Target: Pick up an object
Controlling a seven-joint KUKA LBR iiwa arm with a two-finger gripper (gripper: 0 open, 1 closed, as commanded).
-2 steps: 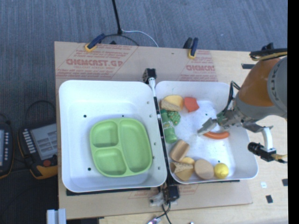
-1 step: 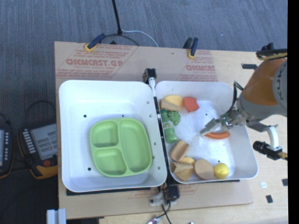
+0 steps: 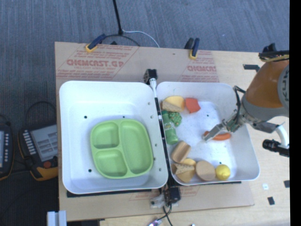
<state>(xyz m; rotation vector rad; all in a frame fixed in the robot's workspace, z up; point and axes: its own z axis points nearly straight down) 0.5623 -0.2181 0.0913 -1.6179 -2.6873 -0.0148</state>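
My gripper (image 3: 212, 133) reaches down into the right bin (image 3: 244, 147) from the right, low over its middle right. A small orange carrot-like piece (image 3: 223, 136) lies right at the gripper's tip, touching or just under it; I cannot make out whether it is gripped. Other pieces in this bin are a yellow wedge (image 3: 174, 101), a red-orange block (image 3: 192, 105), green items (image 3: 171, 120) along the left wall, tan bread-like pieces (image 3: 180, 150), a tan round piece (image 3: 205, 170) and a small yellow lemon (image 3: 223, 172).
The left bin (image 3: 75, 126) holds a green three-part plate (image 3: 122, 147). The arm's orange band (image 3: 263, 91) hangs over the right bin's right wall. Clamps (image 3: 193, 48) and a cable (image 3: 117, 13) sit at the bench's far edge.
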